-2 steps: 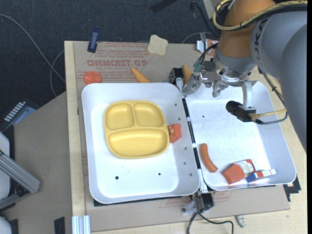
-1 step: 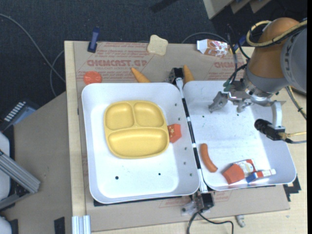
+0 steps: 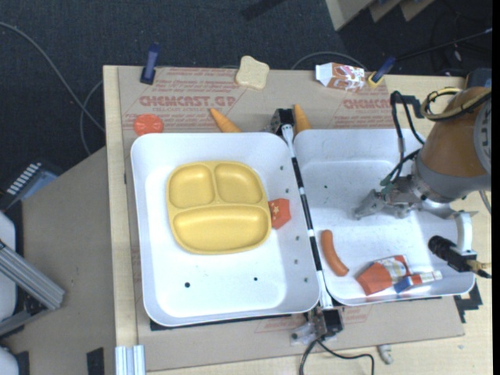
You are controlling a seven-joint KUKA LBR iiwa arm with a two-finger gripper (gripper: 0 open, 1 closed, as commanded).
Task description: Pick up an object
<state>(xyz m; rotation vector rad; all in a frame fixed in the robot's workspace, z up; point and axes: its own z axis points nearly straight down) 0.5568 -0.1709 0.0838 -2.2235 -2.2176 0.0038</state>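
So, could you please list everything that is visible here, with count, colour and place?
bins: 2, white, side by side on the bench
divided plate: 1, yellow, left bin
small block: 1, red, left bin, beside the plate
sausage: 1, orange-red, right bin, near the divider
packet: 1, red and white, right bin, front edge
carrots: 2, orange, behind the bins
bread slice: 1, beige, bench rear edge
carton: 1, white and brown, bench rear
disc: 1, red-orange, bench, left rear
arm: 1, grey and orange, over right bin
hand: 1, grey, low in right bin
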